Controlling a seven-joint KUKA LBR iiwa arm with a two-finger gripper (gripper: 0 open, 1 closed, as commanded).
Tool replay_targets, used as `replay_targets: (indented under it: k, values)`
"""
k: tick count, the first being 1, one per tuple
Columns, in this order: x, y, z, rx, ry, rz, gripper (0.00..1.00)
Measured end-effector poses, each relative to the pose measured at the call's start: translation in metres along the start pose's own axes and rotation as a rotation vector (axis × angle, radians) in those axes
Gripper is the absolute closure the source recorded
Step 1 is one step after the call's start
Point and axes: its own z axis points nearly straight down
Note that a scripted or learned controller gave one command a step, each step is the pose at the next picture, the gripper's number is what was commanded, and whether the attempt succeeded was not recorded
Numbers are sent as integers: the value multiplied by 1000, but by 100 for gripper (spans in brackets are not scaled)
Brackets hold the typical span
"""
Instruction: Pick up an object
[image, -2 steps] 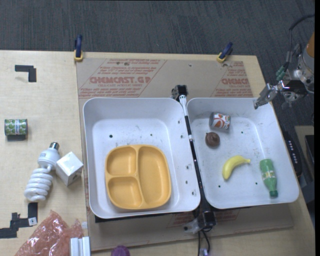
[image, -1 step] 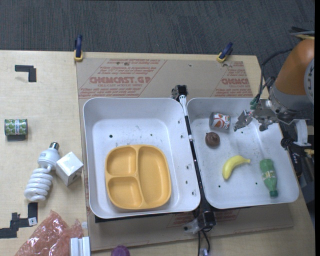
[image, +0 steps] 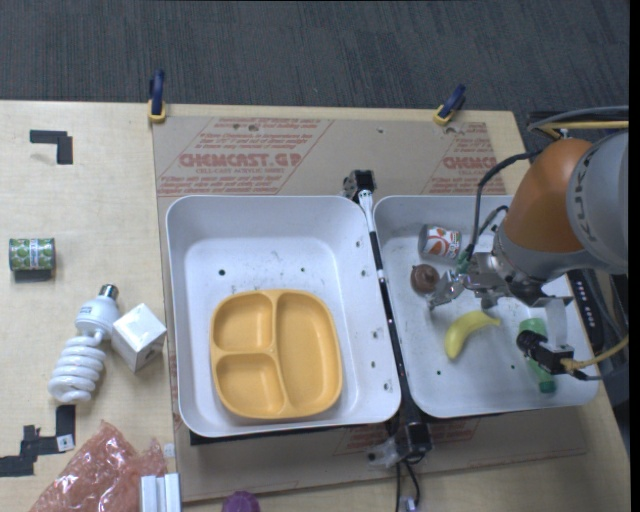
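your tool (image: 445, 290) sits low in the right bin (image: 500, 395) between the brown ball (image: 424, 278) and banana (image: 467, 331), presumably choosing a target; its grip state i cannot tell.

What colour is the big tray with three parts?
Yellow-orange tray, seen in the camera view.
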Motion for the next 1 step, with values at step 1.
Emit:
replay_targets:
  k: [1]
  values:
    - [28, -89, 0, 0, 1, 1, 0]
